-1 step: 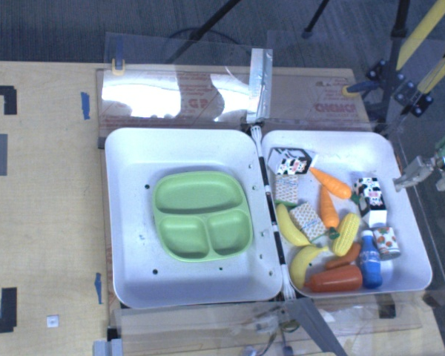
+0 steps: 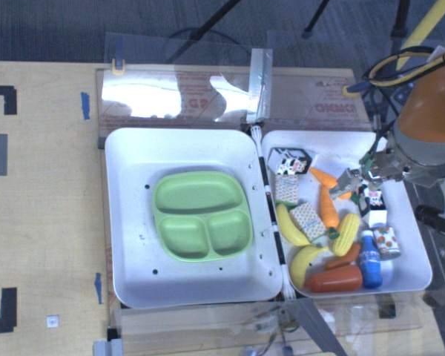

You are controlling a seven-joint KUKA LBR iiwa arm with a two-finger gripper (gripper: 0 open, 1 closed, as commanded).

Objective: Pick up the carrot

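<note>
An orange carrot [image 2: 328, 207] lies upright in the middle of the right bin [image 2: 419, 269], among other play food. A second, shorter orange piece [image 2: 323, 176] lies just above it, pointing up-left. My gripper [image 2: 354, 182] reaches in from the right under the orange-banded wrist and hovers just right of the carrot's top end, close to both orange pieces. Nothing is visibly held in it.
Around the carrot are a banana [image 2: 289, 225], corn cob [image 2: 347, 232], yellow lemon [image 2: 305, 262], red sausage [image 2: 334, 279], blue bottle [image 2: 370, 262], small cartons [image 2: 376, 215] and checkered packets [image 2: 308, 221]. The left bin [image 2: 126, 162] holds a green divided plate [image 2: 202, 213].
</note>
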